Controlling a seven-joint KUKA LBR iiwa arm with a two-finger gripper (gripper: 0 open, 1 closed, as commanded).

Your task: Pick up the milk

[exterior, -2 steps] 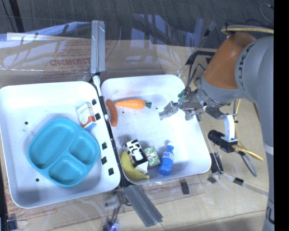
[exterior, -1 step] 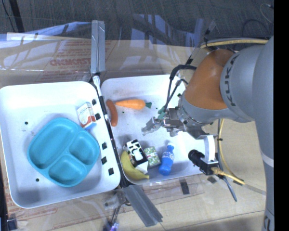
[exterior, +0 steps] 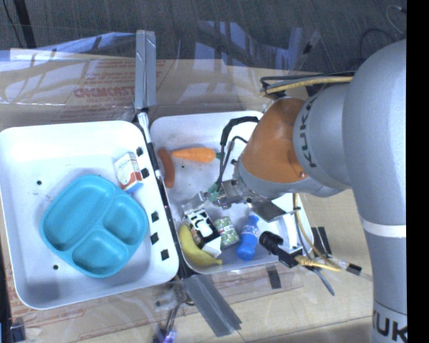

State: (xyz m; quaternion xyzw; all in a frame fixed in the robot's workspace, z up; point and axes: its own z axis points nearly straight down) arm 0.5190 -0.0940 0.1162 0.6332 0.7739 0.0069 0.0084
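— Over at the right wall of the left bin (exterior: 28, 145), is that the milk (exterior: 127, 169)?

— Yes, a small white carton with a red and orange label. It sits at about 2 o'clock from the blue plate (exterior: 93, 224), just beside its rim, and close against the wall that divides the two bins.

— Which way does it point?

— Its long axis seems to run roughly from 11 o'clock to 5 o'clock. It is too small to tell which end is the top, or whether it lies flat or leans on the wall.

— And the arm?

— It reaches in from 3 o'clock and bends down over the right bin (exterior: 173, 123), with the orange band above the wrist. The gripper (exterior: 219, 191) hangs low near that bin's middle, well apart from the milk, which is at about 9 o'clock from it across the dividing wall.

— Open or closed?

— I cannot tell; the wrist covers most of it.

— What lies around it?

— A carrot (exterior: 194, 154) at 12 o'clock, a sausage (exterior: 166, 167) at 10, and a banana (exterior: 193, 248) and a blue bottle (exterior: 247, 237) toward 6.
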